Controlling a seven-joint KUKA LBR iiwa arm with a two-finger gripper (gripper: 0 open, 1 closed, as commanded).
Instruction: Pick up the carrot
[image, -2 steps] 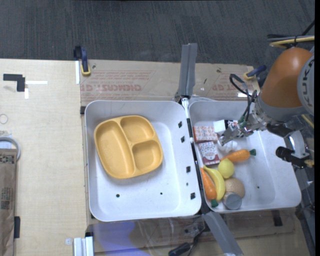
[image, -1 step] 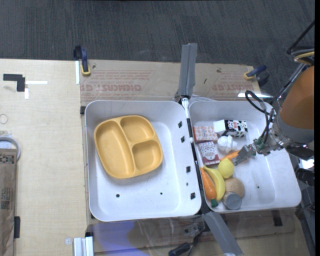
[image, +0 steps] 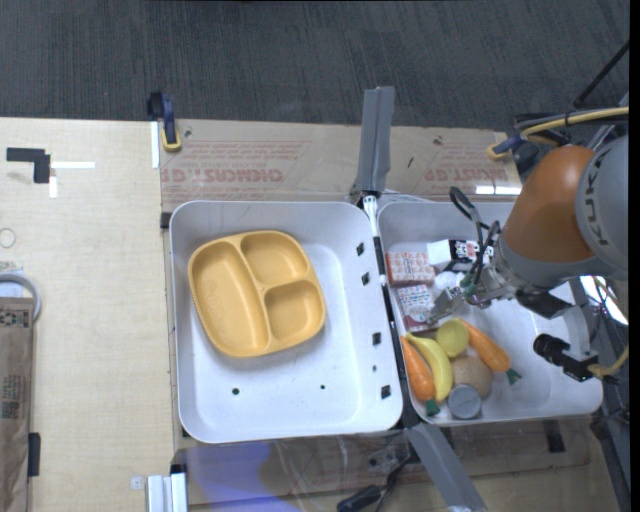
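Carrot (image: 487, 347) lying in right bin (image: 535, 390), pressed against yellow fruit (image: 453, 337). Gripper (image: 462, 295) just beside; open or closed, cannot tell. Risk: catching crowded neighbours, nudging carrot aside.

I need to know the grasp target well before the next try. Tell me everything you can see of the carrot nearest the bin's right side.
The carrot is orange, smooth and plastic-looking, tapered, with a small green tip at its lower right end. It lies flat and slanted in the right bin, its upper end by the lemon, just below the gripper. It seems to touch the lemon and the potato. Nothing grips it.
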